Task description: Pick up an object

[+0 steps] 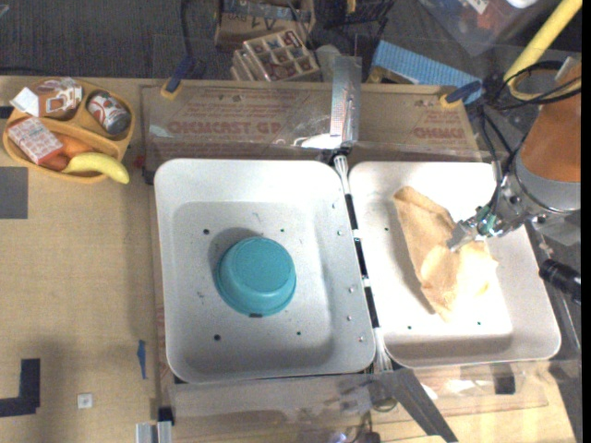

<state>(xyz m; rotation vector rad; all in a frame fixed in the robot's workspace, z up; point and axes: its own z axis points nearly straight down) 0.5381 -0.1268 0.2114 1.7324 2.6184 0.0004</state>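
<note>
A tan and yellow cloth point(438, 247) lies crumpled in the right bin point(526, 335), running from the bin's upper left toward its middle. My gripper point(466, 233) hangs low over the cloth's right edge, with the grey arm and its orange band point(554, 141) coming in from the right. A teal bowl point(257, 275) sits upside down in the middle of the left bin point(185, 330).
A yellow tray point(18, 146) with a banana point(100, 165) and food packets stands on the bench at the far left. Cardboard sheets point(240, 118) lie behind both bins. Cables and a yellow bar point(554, 21) sit at the back right.
</note>
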